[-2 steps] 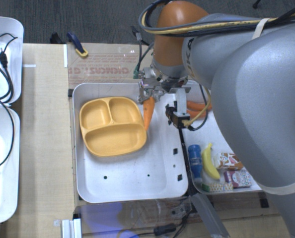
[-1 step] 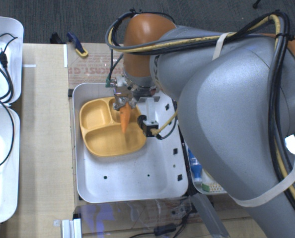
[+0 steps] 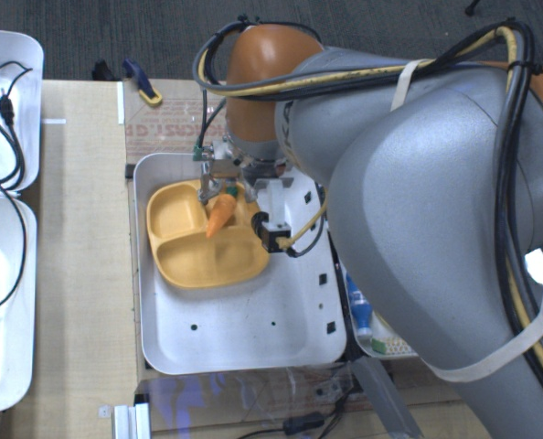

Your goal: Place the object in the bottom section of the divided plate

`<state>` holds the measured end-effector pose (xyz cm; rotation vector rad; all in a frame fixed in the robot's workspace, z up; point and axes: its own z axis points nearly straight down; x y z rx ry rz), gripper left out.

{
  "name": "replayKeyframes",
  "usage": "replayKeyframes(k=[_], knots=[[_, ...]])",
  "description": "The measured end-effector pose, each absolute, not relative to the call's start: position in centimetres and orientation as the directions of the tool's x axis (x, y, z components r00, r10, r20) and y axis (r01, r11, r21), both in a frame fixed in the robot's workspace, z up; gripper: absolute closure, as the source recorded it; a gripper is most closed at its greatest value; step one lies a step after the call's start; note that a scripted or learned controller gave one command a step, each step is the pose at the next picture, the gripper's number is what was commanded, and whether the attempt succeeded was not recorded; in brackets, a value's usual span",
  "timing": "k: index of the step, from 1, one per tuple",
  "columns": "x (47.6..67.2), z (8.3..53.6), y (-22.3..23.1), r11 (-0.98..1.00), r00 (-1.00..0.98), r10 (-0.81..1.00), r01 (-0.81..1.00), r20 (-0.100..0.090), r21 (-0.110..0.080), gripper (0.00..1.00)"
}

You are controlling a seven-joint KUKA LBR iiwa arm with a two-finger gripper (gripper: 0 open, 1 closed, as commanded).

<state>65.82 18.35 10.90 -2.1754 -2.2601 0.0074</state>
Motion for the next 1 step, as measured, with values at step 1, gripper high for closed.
replayKeyframes(k=[1], knots=[[65.61,15.47,15.96,-0.308,0.308,0.951,0.951,-0.005,-0.004,0.0]])
